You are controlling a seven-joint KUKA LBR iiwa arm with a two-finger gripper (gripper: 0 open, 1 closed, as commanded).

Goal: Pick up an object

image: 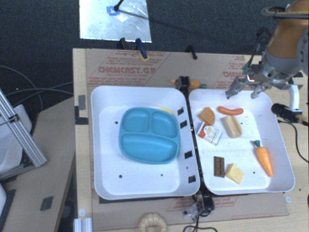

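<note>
Single fixed camera above bench (58, 129), looking down aslant on both bins (104, 129).

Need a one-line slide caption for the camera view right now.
Open gripper hovers above right bin of toy food; blue tray in left bin.

"CHEMCAST GP" in red print on the brown board (130, 67) under the bins, upper middle; same print partly readable upper right.
</note>
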